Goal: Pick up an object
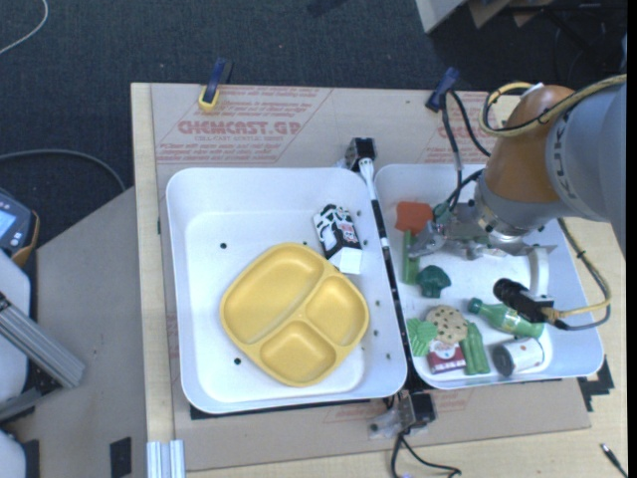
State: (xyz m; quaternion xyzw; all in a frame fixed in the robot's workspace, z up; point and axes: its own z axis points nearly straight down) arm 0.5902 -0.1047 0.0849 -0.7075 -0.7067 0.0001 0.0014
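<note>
A jumble of small objects crowds the right bin [587,312]: one orange block [414,214] at the far left corner, one dark green piece [432,280] nearer the middle, one green bottle [509,318], one cookie-like disc [447,323], one red-and-white packet [448,358] and one white cylinder [522,356] along the near wall. The gripper [435,235] is lowered among them, between the orange block and the dark green piece. The left bin [189,297] holds one yellow three-compartment plate [294,313] and one black-and-white packet [337,229] beside the divider. Both bins sit on a brown board [149,167].
</note>
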